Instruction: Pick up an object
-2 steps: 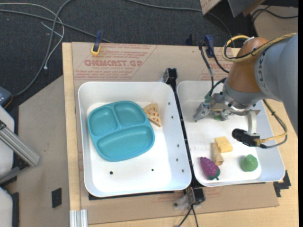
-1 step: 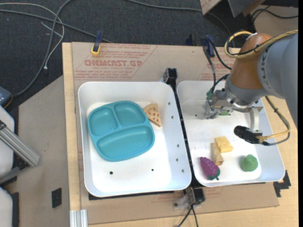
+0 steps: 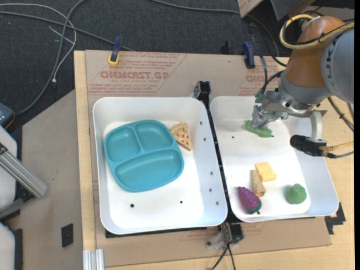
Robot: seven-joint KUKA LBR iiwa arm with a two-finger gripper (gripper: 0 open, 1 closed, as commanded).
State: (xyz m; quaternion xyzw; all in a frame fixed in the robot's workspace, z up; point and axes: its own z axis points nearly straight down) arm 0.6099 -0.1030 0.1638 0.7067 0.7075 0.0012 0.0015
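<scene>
Your tool (image 3: pixel 262 117) sits in the upper right of the frame, low over the flat green leaf-shaped plastic piece (image 3: pixel 259 130) that lies in the upper part of the right shallow white bin (image 3: pixel 236 110). Whether the tool is wide or narrow you cannot tell from this slant, and nothing shows the green piece gripped. The piece looks thin and flat against the bin floor, so the likeliest failure is that the tool closes above it or slides over it and lifts away with nothing. It could also nudge the piece towards the bin's top wall, which is near. Nothing else crowds that spot. The yellow block (image 3: pixel 265 171) and the tan stub (image 3: pixel 257 183) touching it lie well apart lower down. The purple grape-like toy (image 3: pixel 248 199) and the round green ball (image 3: pixel 296 194) sit by the bottom rim, so none of them blocks you. Further left, the other white bin (image 3: pixel 112 108) holds a teal divided plastic plate (image 3: pixel 145 153) with a tan wedge-shaped toy (image 3: pixel 181 135) just beside its upper right corner. Both bins rest on the cardboard-covered desk (image 3: pixel 146 72).
</scene>
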